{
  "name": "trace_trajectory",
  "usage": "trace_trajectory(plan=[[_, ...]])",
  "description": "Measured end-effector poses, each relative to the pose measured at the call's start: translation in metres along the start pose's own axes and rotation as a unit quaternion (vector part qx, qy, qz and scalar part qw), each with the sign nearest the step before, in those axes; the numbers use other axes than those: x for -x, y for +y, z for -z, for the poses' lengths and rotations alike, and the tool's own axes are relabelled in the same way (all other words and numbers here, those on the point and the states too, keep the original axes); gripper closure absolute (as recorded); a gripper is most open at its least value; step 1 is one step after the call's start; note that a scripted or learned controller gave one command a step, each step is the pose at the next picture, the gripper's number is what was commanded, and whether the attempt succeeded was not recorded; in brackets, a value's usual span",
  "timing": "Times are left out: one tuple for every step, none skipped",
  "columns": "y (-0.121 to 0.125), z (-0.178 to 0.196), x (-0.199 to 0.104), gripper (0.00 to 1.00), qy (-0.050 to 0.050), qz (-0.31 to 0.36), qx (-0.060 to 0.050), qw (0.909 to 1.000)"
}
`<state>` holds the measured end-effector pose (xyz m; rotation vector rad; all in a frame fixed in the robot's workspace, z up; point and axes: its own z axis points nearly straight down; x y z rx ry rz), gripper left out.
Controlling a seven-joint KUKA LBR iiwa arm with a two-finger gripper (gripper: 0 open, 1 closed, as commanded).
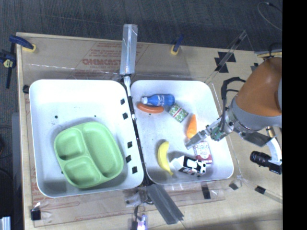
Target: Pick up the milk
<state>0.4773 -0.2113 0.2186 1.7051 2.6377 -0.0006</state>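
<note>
1. You had a green plate (pixel 88 153) with three compartments in the left bin (pixel 43 97), well apart from the job; it lay there as clutter and nothing about it bore on the pick.

2. In the right bin (pixel 211 97), you saw a blue bottle (pixel 159 100) touching a red sausage (pixel 150 109) near the far wall, with a small green carton (pixel 178 113) just beside them. These sat away from the arm's reach point, so they were unlikely to get in the way.

3. A banana (pixel 164 157) lay near the front wall, just beside the milk (pixel 193 166), the black-and-white carton on its side at the front right corner. A red-and-white carton (pixel 203 152) touched it from behind, and a carrot (pixel 192 125) lay further back. That crowding, by my reading, made a clean grasp harder for you.

4. The gripper (pixel 200 136) reached in from the right and hung over the carrot's lower end and the red-and-white carton, short of the milk. Whether its jaws stood apart or together I could not tell, and nothing showed between them.

5. The orange band (pixel 261 90) of the arm sat outside the bin's right wall.
</note>
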Motion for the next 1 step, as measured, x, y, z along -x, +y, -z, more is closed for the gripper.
trace_trajectory(plan=[[0.0000,-0.1206,-0.0025,0.00,0.002,-0.035,-0.002,0.9994]])
